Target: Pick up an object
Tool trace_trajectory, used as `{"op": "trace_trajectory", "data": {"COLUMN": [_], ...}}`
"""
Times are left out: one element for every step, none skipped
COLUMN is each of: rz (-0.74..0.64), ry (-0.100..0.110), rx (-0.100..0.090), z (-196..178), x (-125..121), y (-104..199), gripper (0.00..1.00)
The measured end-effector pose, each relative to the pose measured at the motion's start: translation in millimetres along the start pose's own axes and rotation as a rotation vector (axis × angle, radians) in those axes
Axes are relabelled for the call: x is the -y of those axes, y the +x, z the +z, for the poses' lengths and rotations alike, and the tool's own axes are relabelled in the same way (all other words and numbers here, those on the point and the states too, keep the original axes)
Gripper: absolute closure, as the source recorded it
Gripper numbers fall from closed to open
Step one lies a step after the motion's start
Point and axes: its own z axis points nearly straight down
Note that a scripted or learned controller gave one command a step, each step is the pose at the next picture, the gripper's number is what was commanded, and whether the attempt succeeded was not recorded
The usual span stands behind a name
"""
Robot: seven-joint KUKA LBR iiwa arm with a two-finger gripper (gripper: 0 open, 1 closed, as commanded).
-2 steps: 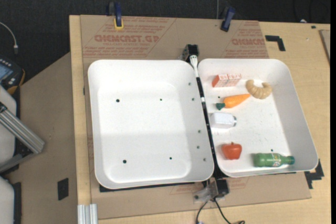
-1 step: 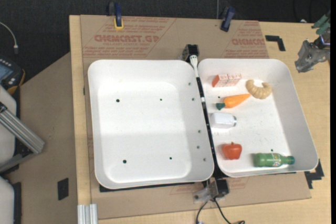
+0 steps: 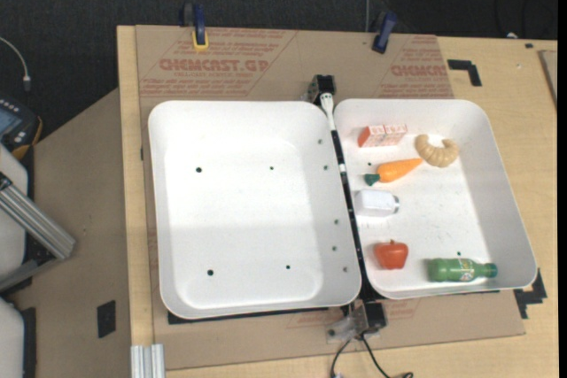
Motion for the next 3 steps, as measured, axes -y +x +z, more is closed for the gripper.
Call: {"op": "trace_trajectory", "data": {"rz": [-0.009, -0.017, -0.011], "ry": [0.018, 0.019, 0.015], "rx": [-0.010, -0.013, -0.010], "z": [35, 64, 63], "x": [-13, 6, 5], "y": [-14, 56, 52], "gripper": [1.00, 1.00, 0.00]}}
